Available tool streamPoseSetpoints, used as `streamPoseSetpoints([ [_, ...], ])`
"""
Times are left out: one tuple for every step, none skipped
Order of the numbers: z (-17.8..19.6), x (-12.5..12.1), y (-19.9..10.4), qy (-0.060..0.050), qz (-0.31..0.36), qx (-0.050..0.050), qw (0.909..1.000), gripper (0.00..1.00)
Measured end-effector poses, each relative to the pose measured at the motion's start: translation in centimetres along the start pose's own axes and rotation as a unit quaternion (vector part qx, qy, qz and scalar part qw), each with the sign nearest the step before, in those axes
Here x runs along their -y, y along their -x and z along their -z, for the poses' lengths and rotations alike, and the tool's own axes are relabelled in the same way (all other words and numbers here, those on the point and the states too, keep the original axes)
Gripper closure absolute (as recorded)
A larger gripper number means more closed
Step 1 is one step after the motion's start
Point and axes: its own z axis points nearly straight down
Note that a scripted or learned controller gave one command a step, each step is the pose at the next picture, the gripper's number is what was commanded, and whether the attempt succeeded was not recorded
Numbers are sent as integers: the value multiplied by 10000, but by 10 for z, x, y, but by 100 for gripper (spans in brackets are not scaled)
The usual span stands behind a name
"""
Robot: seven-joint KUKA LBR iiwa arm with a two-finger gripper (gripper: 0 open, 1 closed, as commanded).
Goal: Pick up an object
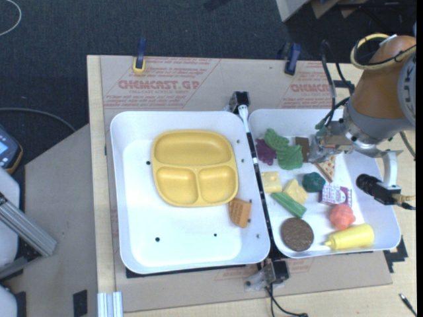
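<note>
My gripper (322, 146) hangs low over the far part of the right bin (390, 224), below the grey and orange arm (382, 84). It sits just above a pizza slice (326, 168) and beside a green leafy toy (285, 149). Around them lie purple grapes (265, 152), a dark teal piece (313, 181), yellow cheese blocks (271, 180), a green cucumber (288, 204), a white and purple packet (335, 194), a pink-red piece (342, 216), a yellow bottle (351, 236) and a brown cookie (297, 233).
The left bin (132, 230) holds a yellow divided plate (194, 166) and a small waffle piece (240, 211) near its right wall. A black clamp (239, 102) sits at the far end of the wall between the bins.
</note>
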Motion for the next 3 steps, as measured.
streamPoseSetpoints([
  [52, 3, 10, 10, -2, 6, 10000, 100],
  [70, 1, 10, 0, 7, 1, 10000, 100],
  [73, 14, -40, -40, 29, -22, 10000, 100],
])
